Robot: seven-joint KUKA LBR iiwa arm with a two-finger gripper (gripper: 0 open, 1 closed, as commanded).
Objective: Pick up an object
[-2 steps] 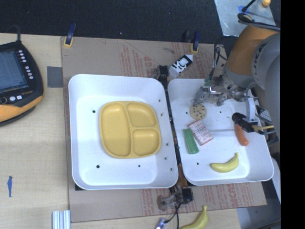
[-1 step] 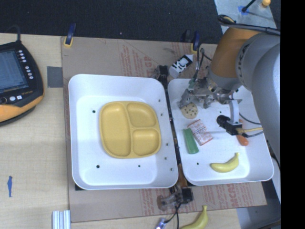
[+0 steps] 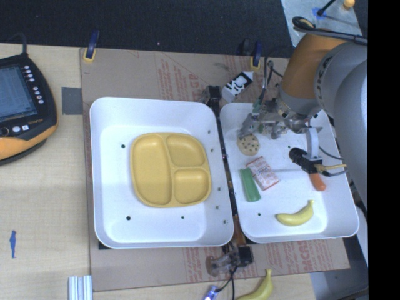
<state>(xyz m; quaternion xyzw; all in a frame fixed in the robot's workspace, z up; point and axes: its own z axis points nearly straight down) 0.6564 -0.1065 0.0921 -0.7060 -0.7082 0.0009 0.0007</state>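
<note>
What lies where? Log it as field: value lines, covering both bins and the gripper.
left bin: yellow divided plate
right bin: cookie, red-and-white packet, green bar, banana
gripper: over the right bin's far end, just beyond the cookie
outside the bins: second banana, at the bench's near edge

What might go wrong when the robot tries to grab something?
The gripper is right beside the cookie, near a corner of the right bin. It might shove the cookie against the wall or crumble it instead of lifting it. The packet and green bar lie very close together, so grabbing one may drag the other.
</note>
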